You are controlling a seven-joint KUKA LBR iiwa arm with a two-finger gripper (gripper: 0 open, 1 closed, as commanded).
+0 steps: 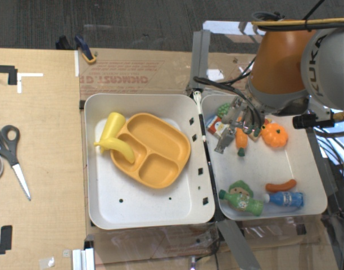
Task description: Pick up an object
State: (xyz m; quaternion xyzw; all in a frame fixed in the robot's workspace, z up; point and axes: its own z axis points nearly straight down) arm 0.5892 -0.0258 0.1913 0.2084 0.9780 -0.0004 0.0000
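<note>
Camera view: looks down at a slant on two white bins side by side.
Near edge, right bin point(315, 167): a green toy figure point(242, 197) lies beside a blue bottle point(285, 199), with a small red sausage point(281, 185) just behind the bottle; all rest loose on the floor, well apart from the arm.
Left bin point(93, 167): a yellow divided plate point(152, 149) lies flat with a yellow banana point(112, 135) leaning over its left rim.
Mid right bin: an orange pumpkin point(274, 135) sits just right of the gripper point(232, 135), a small carrot point(241, 139) right by its fingers.
Gripper: lowered into the bin's far half, fingers slightly parted and angled down-left; nothing visibly between them, so I judge no grasp yet.
Likely target: the carrot or the red-and-white item point(218, 126) under the fingers; which one is unclear.
Far: the arm point(281, 61), with its orange band, reaches in from the right over the bin's back wall.
Bench, left: scissors point(12, 156) lie outside the bins.
</note>
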